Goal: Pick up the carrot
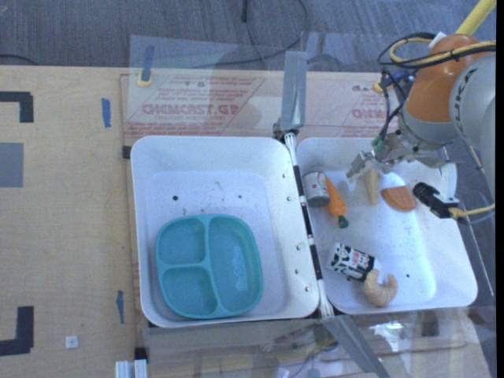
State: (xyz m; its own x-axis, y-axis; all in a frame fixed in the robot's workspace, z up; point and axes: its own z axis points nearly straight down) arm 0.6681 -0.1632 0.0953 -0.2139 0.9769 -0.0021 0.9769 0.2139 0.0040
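— Highest up is the grey arm with its orange band (441, 93). Is its two-finger gripper (370, 166) gripping anything?
— Open or closed, it cannot be told. It hangs over the far end of the right shallow white bin (441, 290).
— And the small orange carrot with a green tip (336, 199)?
— It lies on that bin's floor, near the gripper, beside a small tin can (316, 189). It is ungrasped, so the whole pick looks left to do.
— Anything cut off?
— The arm's upper part, at the frame edge.
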